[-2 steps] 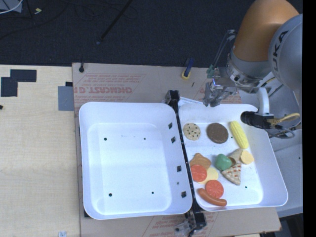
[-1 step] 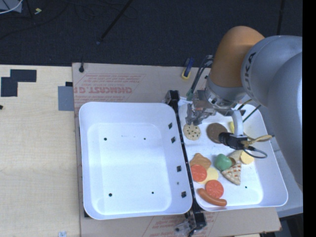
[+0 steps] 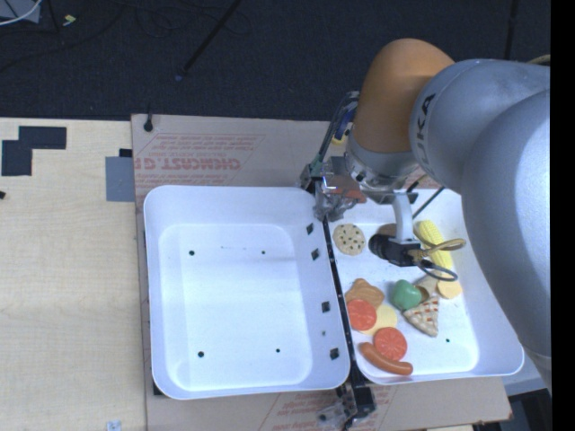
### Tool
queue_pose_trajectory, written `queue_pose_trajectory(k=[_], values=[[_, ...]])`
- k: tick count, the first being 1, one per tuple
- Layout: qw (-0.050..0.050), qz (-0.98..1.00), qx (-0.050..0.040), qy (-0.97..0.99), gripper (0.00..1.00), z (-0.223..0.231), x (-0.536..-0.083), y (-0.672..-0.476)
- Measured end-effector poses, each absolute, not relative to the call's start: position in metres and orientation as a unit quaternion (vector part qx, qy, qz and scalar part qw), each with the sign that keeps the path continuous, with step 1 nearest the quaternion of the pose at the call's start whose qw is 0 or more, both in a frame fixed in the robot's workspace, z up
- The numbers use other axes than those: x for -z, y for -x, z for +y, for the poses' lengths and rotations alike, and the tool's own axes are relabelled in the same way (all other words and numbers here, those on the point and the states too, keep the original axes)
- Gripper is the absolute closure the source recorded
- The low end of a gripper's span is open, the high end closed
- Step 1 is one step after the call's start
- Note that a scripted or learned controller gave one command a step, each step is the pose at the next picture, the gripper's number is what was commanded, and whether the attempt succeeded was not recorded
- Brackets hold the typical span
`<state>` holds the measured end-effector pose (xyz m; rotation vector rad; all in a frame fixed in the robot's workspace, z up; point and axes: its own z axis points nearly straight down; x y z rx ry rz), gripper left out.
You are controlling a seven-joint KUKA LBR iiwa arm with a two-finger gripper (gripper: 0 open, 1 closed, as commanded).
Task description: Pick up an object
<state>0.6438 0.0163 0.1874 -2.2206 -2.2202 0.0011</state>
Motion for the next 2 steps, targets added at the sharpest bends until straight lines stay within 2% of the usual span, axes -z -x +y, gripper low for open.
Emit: queue_pose_trajectory(k=[1, 2], values=[[0.001, -0.707, -0.0009, 0.707, 1.00, 0.002, -0.187, -0.644], [0.001, -0.707, -0.0012, 0.707, 1.00, 0.021, -0.187, -0.638]])
